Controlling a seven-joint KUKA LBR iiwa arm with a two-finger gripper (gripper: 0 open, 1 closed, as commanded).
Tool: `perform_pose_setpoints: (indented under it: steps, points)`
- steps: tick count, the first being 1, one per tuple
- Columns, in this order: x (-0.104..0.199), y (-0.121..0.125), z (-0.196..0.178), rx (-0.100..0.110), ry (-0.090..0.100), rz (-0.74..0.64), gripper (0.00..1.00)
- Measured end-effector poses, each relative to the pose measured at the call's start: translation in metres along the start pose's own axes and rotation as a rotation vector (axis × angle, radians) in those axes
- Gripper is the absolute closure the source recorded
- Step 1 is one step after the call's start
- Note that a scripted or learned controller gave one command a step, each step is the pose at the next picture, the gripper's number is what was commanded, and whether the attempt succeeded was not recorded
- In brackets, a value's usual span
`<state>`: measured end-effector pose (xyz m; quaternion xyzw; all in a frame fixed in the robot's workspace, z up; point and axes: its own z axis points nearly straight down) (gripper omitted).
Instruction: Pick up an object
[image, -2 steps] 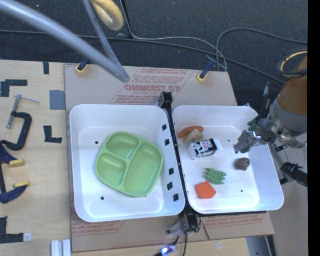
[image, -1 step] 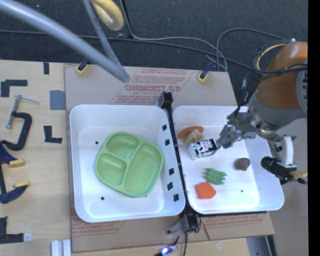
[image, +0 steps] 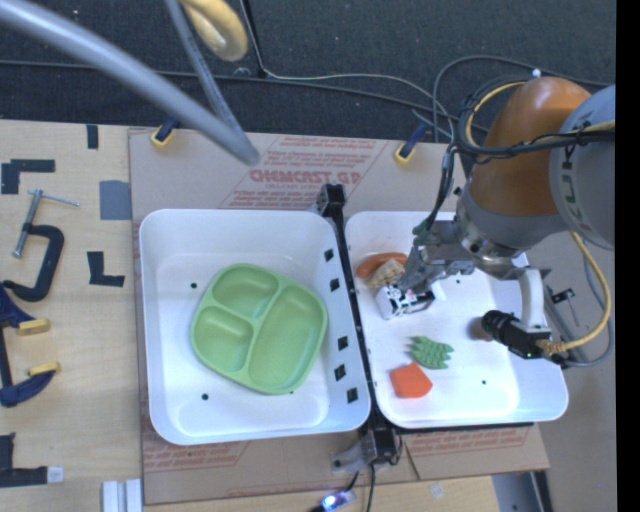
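White-and-black object (image: 398, 301), a small thing I cannot name more closely, lies in the right bin (image: 500, 398), towards its far left part and just off the wall it shares with the other bin. The gripper (image: 417, 282) hangs right over it, reaching down from the grey arm (image: 530, 160) that comes in from the right. From where I stand I cannot tell whether the gripper is open or closed, nor whether it touches the object. Just beyond, a rounded orange-brown item (image: 378, 266) sits close to that same shared wall, partly tucked behind the gripper. Nearer the front lie a green leafy toy (image: 430, 351) and, just in front of it, an orange-red block (image: 410, 381); the two are near each other but apart, and both are clear of the walls. The front right corner of this bin is bare white floor, so the open room is on that side. The left bin (image: 165, 250) holds one thing, a light green divided plate (image: 260, 327), lying flat near its middle with a band of bare floor all round it, widest along the left and front. The two bins meet edge to edge along a line of small black clips (image: 341, 300). Off to the left, on the bench (image: 70, 400), a black C-clamp (image: 35, 258) lies well apart from both bins.
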<state>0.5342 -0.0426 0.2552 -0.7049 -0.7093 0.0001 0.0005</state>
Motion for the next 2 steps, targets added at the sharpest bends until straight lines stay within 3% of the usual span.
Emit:
perform_pose_setpoints:
  steps: [2]
  points:
    - [0.105, 0.033, 0.024, 0.001, -0.001, 0.000, 1.00]
